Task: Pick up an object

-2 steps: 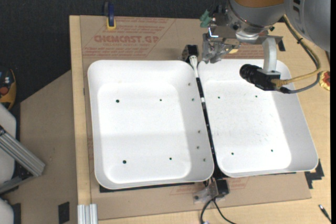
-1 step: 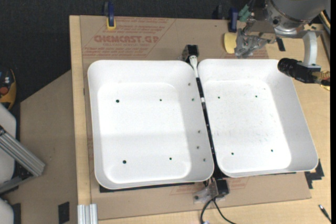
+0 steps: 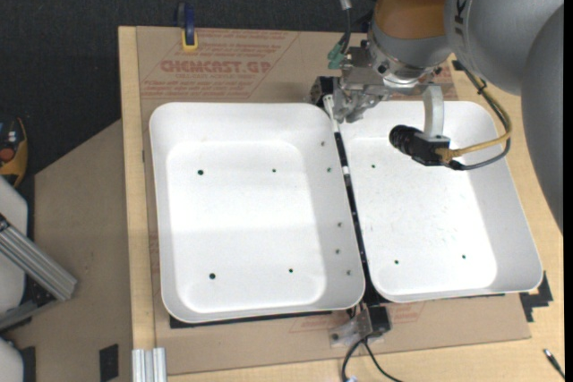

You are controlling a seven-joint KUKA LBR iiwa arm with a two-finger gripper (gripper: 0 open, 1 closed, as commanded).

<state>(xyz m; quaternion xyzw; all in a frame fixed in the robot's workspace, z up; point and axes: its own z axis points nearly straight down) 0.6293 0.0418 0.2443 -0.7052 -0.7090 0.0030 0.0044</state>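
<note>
A: Two bins, left bin (image 3: pixel 237 210) and right bin (image 3: pixel 448 219), and you're hunting for something to lift. I see no loose object in either (just dark dots on the floors).

B: The gripper (image 3: pixel 345 107)?

A: It hangs over the top corner where the bins meet. Whether it's grasping or released, you can't tell.

B: Risk?

A: You'd likely clip the rim there, or close on nothing.
</note>
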